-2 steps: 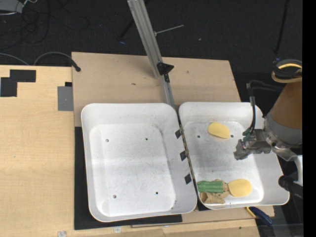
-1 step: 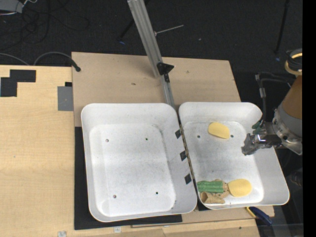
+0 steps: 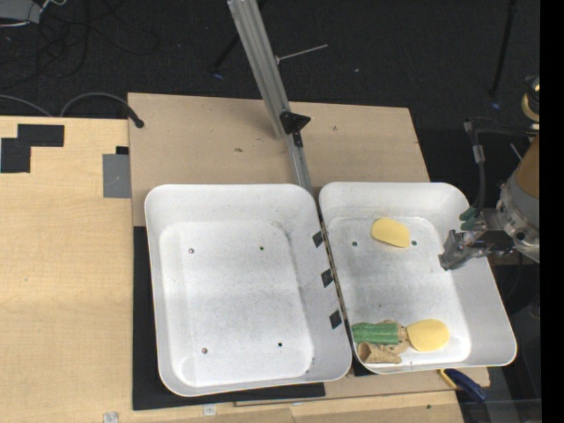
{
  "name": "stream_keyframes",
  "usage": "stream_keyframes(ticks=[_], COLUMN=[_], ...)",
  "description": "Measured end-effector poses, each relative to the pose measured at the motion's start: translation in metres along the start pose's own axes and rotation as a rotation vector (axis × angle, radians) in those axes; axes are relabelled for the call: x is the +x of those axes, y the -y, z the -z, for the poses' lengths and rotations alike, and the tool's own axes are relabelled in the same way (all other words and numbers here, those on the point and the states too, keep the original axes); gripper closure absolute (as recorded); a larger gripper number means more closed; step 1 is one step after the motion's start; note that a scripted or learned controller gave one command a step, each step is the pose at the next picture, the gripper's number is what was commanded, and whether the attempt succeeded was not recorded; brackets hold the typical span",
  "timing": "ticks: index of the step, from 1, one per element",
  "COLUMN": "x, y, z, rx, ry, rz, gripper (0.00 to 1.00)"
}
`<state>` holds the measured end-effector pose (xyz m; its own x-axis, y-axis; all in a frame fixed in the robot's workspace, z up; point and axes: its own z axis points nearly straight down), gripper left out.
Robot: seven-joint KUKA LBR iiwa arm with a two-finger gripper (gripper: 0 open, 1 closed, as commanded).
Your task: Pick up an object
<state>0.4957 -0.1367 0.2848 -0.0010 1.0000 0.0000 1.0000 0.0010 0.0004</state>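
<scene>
Hanging over the right rim of the right bin (image 3: 493,298), the gripper (image 3: 451,256) presents small, dark jaws whose state I cannot tell, and nothing is seen between them. A yellow piece (image 3: 390,233) lies on the bin floor near the jaws, to their left and slightly farther from the camera, apart from them; a second yellow piece (image 3: 428,334), a green object (image 3: 376,332) and a tan object (image 3: 382,352) sit clustered and touching at the near edge of the same bin, well apart from the jaws. The left bin (image 3: 163,236) stands beside it on the counter (image 3: 203,139), far to the jaws' left.
</scene>
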Motion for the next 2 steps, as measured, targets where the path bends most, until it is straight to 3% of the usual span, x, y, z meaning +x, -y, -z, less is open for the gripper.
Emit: stream_keyframes(ticks=[2], x=[0.106], y=[-0.024], z=[-0.026], rx=[0.006], ry=[-0.003], rz=[0.004], gripper=[1.00])
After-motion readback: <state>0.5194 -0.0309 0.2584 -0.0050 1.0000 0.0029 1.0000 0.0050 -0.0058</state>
